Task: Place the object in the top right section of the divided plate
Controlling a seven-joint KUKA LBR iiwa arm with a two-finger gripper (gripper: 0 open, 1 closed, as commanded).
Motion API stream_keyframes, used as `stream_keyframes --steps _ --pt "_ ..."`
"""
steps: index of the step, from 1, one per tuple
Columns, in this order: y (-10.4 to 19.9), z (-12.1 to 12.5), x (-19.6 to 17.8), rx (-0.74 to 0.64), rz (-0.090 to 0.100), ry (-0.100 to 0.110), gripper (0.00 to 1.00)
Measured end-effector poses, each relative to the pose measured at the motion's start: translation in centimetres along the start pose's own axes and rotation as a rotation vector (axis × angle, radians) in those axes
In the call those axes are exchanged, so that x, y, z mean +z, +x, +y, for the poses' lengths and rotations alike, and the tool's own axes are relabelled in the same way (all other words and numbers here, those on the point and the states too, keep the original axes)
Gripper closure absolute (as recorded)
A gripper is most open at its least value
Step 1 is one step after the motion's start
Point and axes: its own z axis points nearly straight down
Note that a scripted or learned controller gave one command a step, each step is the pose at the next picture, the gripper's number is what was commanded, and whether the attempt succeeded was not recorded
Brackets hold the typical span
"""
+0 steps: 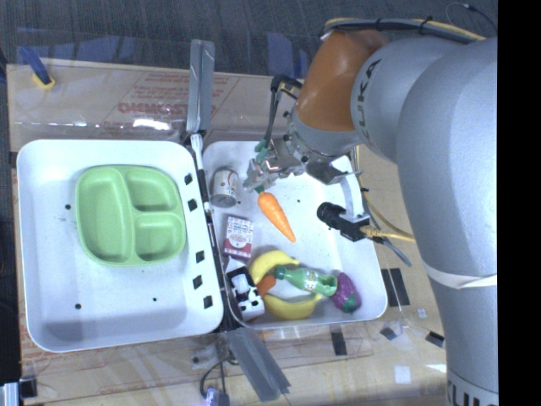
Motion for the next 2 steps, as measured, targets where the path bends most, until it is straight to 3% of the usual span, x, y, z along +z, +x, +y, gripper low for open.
stream_keyframes --steps 1,2 --pt "7.9 -0.2 0.2 -0.153 0.001 0.005 1.0" --pt "14.5 -2.8 0.1 -0.266 0.0 0.002 1.0"
